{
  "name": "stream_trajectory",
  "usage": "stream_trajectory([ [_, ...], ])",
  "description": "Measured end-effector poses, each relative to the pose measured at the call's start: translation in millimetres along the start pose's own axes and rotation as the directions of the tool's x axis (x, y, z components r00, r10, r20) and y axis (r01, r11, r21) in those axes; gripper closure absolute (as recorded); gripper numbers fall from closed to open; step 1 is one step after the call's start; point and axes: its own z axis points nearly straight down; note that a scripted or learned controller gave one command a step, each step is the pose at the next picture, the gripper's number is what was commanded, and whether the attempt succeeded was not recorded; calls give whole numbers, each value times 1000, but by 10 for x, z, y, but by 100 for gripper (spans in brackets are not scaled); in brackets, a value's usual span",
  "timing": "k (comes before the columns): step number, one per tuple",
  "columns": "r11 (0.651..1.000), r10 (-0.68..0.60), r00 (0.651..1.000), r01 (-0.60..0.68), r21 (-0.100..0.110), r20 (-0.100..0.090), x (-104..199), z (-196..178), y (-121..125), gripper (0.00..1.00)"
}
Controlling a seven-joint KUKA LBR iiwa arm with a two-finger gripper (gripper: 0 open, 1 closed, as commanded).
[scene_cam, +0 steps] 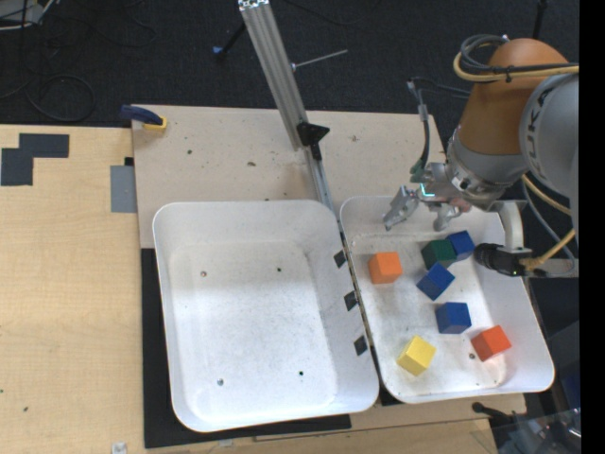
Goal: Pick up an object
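The right bin (529, 367) holds several small cubes: an orange one (385, 268), a green one (438, 253), a blue one (461, 244) touching it, a blue one (435, 281), a blue one (453, 317), a red one (491, 342) and a yellow one (416, 355). My gripper (422, 212) hangs over the bin's far edge, above and between the orange and green cubes. Its two fingers are spread apart with nothing between them.
The left bin (189, 253) lies beside the right one, split from it by a divider with black clips (350, 300). A slanted aluminium bar (284, 83) rises behind the bins. A blue and yellow clamp (144, 116) sits at the bench's far left corner.
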Motion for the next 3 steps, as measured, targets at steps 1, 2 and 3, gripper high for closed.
stream_trajectory([
  [1, 1000, 0, 1000, 0, -5, 1, -3, -27, 10, 0],
  [2, 1000, 1, 1000, -1, 0, 1, 12, 410, -11, 0],
  [3, 1000, 2, 1000, -2, 2, 0, 7, 1049, -73, 0],
])
